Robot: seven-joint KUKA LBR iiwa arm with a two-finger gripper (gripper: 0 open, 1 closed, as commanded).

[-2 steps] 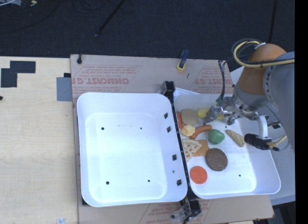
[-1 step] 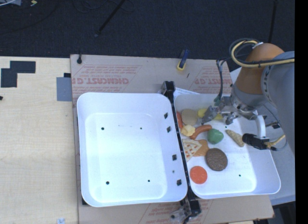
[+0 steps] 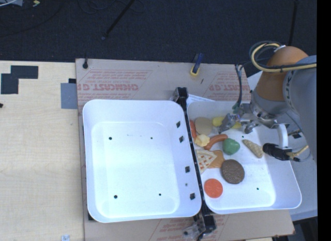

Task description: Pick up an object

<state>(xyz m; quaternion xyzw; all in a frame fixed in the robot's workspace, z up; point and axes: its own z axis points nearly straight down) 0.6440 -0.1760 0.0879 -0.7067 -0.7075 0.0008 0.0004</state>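
Observation:
The right bin [image 3: 287, 179] holds several toy foods along its left half. Among them are a brown round cookie [image 3: 232, 171], an orange-red disc [image 3: 213, 187], a green piece [image 3: 230, 146] and a waffle [image 3: 206, 159]. An orange sausage-like piece [image 3: 217, 139], a tan lump [image 3: 203, 125], a small yellow piece [image 3: 219, 121] and a tan stick [image 3: 253, 148] lie farther back. My gripper [image 3: 231, 120] hangs low over the bin's back part, right beside the yellow piece and just above the green piece. Nothing visibly hangs from it.
The left bin [image 3: 89, 147] stands next to the right one, joined by a black divider with clips [image 3: 187, 147]. The grey arm with its orange band [image 3: 282, 74] crosses the right bin's back right corner. A blue-yellow clamp [image 3: 196, 65] sits at the board's back edge.

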